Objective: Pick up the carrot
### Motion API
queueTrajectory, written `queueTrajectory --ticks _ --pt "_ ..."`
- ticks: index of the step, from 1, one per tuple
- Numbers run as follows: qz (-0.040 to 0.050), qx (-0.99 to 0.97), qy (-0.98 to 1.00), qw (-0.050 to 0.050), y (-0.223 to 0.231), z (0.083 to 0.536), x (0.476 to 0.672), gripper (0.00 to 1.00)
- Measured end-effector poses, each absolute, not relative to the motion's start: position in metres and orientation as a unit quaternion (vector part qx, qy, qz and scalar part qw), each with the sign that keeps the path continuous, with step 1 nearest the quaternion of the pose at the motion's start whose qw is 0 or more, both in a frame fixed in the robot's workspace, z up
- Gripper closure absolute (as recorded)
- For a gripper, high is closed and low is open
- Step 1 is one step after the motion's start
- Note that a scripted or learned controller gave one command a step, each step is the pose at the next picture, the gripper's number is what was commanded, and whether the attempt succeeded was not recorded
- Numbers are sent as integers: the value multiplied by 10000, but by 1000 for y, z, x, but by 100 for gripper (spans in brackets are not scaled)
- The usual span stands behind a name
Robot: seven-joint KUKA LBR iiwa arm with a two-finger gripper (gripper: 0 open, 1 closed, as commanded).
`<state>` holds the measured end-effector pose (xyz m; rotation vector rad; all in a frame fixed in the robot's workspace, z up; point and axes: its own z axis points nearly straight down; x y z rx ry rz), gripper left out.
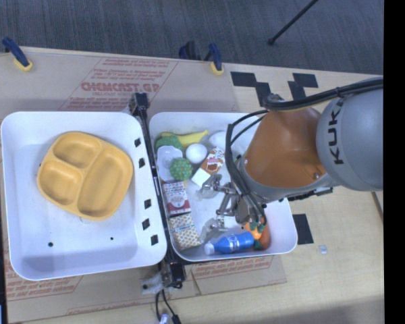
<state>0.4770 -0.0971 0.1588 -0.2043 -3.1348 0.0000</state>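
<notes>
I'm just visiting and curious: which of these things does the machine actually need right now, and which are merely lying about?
For the job:
- carrot, orange, at the right bin's near right corner
- gripper, low in that bin, beside the carrot

Lying about:
- blue bottle
- yellow divided plate in the left bin
- white egg
- green ball
- banana

arm (337, 147): in from right, wrist bent down | gripper (237, 211): low, pointing left
</notes>
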Motion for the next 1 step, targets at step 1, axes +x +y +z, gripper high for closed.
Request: queueTrajectory --ticks 1 --pt "5 741 -9973 -3 -157 198 477 0"
